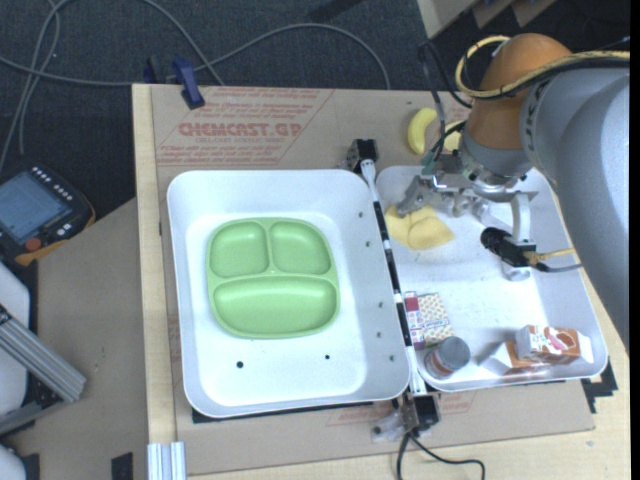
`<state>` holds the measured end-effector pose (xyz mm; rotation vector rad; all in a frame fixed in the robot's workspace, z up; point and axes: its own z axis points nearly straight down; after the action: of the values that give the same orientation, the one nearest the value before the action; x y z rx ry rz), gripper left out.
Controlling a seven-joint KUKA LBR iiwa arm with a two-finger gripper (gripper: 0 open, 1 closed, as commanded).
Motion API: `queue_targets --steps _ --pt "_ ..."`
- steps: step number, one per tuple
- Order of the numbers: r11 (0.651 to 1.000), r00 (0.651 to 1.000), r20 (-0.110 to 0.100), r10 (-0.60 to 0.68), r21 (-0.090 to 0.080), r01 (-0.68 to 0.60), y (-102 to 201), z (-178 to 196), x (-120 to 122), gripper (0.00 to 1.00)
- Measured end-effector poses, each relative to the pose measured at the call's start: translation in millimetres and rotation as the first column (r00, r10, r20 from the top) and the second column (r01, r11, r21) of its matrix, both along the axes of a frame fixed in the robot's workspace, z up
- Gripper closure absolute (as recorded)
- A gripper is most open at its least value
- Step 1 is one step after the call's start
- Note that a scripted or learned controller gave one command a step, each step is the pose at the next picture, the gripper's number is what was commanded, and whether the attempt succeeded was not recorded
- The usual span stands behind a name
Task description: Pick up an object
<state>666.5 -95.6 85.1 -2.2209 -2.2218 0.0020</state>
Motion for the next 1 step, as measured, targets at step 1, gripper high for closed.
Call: queue_targets --steps 1 --pt "1.0 1.0 0.001 -0.001 -0.001 0.001 -7.9 -0.1 0.0 0.0"
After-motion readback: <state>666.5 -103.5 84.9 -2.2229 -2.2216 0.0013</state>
